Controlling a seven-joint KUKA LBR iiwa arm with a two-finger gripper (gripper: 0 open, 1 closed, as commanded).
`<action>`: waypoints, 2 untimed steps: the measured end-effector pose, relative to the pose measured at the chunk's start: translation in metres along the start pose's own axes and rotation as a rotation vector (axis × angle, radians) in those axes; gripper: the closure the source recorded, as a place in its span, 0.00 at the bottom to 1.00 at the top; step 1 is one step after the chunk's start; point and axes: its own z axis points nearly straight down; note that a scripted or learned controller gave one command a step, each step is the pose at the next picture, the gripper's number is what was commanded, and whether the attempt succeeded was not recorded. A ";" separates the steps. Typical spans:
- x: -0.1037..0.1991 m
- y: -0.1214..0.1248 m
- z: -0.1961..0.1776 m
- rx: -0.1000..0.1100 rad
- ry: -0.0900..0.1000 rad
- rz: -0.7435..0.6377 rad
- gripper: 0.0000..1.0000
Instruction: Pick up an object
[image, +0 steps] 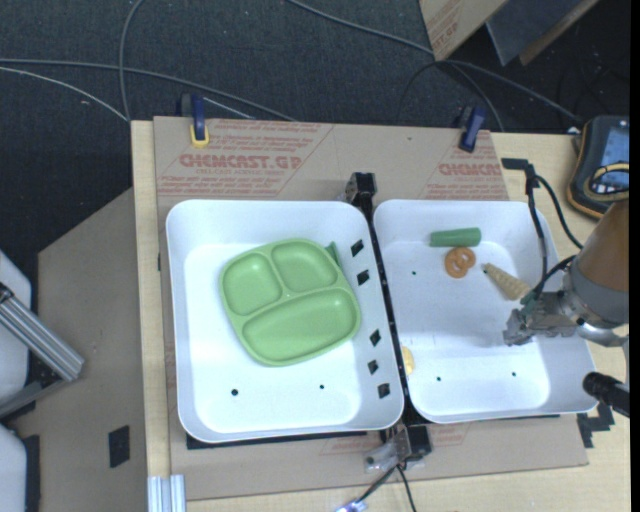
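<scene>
- Two white bins are set side by side on the table (250, 145): a left bin (200, 400) and a right bin (480, 400).
- One green divided plate (290, 301) is lodged flat in the left bin, three compartments facing up, nothing seen in them.
- Three small objects are grouped in the far part of the right bin: a green cylinder (455, 237) lying on its side, an orange ring (460, 262) just beside it, and a tan cone (506, 281) lying near the ring, toward the arm.
- One end effector (522, 326) is recorded low over the right bin's floor, near its right wall, just short of the cone and apart from it.
- End effector state: whether the fingers are apart or together cannot be told; the metal parts are too small and blurred. Nothing is seen between them.
- Task progress, as judged: no object is lifted; all three are seen resting on the bin floor. The cone is judged the nearest candidate. Closing on an object and raising it are left to be done.
</scene>
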 end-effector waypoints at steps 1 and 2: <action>-0.010 0.001 -0.049 -0.005 -0.004 0.000 1.00; -0.011 0.009 -0.112 -0.007 -0.004 -0.002 1.00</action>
